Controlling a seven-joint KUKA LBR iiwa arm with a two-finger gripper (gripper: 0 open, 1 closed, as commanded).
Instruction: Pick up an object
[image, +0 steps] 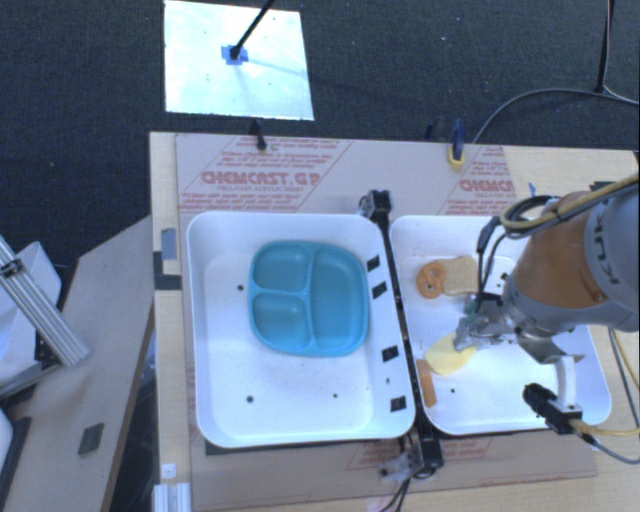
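gripper (468, 335) sits low over the yellow piece (447, 356), finger state unclear; next move calls for a firm close and lift.

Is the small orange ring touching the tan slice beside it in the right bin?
Touching. In the camera view, the orange ring overlaps the left edge of the tan slice, with no white bin floor visible between them.

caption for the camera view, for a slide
Gripper low over a yellow piece in the right bin; blue plate in the left.
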